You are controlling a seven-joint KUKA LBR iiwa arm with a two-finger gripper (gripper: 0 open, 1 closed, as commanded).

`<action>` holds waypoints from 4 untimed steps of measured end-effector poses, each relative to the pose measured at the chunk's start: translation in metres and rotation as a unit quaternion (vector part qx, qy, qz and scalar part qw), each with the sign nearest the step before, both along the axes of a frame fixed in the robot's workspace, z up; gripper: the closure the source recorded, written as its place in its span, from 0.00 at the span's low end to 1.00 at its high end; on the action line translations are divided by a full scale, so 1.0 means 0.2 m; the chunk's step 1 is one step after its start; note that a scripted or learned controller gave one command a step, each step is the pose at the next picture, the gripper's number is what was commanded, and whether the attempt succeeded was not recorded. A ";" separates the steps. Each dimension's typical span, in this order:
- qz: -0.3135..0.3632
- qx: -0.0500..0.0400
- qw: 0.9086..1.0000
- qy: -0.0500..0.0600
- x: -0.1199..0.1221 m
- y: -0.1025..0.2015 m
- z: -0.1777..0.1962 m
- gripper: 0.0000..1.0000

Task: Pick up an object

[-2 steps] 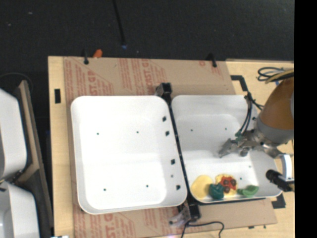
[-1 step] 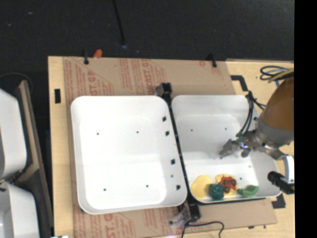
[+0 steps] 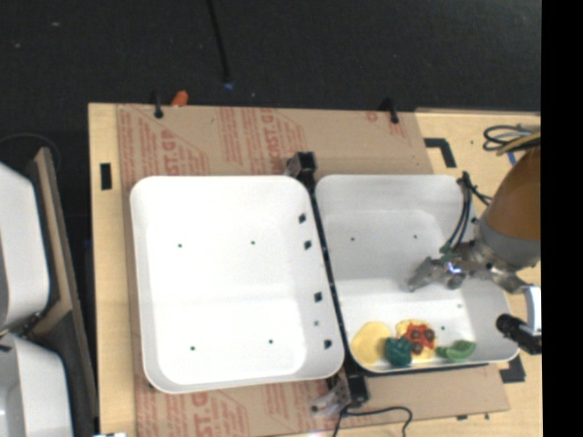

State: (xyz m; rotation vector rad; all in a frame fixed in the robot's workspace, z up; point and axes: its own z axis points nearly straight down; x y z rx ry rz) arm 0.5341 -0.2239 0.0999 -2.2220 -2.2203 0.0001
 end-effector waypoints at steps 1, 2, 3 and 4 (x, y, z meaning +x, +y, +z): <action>0.002 0.001 1.000 -0.001 0.09 -0.01 0.00 0.00; -0.001 0.000 1.000 0.000 -0.19 0.02 0.00 0.00; 0.001 0.000 1.000 -0.001 -0.05 0.04 0.00 0.00; 0.002 0.001 1.000 -0.001 0.10 -0.01 0.00 0.00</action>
